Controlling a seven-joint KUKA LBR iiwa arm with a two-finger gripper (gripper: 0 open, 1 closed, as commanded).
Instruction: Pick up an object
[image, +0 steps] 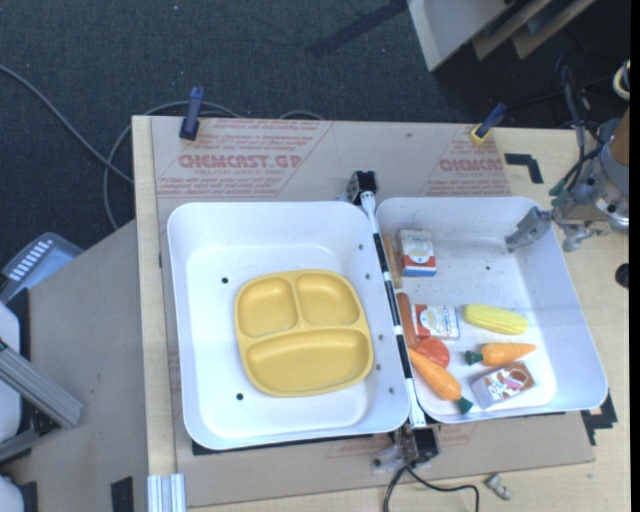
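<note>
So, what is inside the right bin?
The right bin holds a small carton, a packet, a corn cob, two carrots, a tomato and a wrapped snack. The tomato lies partly covered.

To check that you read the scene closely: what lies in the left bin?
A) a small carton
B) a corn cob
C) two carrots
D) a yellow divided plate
D: the yellow divided plate sits alone in the left bin, while the food items lie in the right bin.
</note>
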